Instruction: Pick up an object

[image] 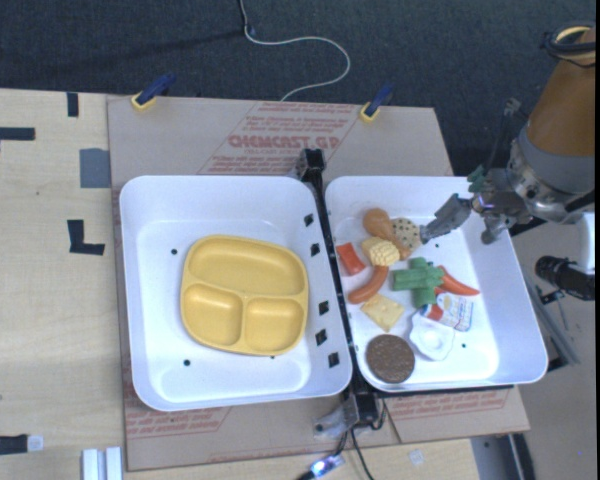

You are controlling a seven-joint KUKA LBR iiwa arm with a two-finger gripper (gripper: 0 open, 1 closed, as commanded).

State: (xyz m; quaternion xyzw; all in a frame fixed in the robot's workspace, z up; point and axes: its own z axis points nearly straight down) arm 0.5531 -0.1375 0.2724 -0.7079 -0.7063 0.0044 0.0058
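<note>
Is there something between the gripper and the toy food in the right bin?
Nothing visible does. The gripper hangs over the right bin, beside the cookie, with bare white floor between it and the pile.

Glossy, seemingly plastic yellow tray (245, 294)

The scene is evenly and brightly lit from above, with no harsh glare. The two white bins (140, 268) are rendered bright, close to washed out, and only soft, faint shadows are seen under the yellow divided plate (245, 293). Overall sharpness is modest; small toy foods (405, 283) look slightly soft. The dark carpet (110, 18) is grainy.
</note>
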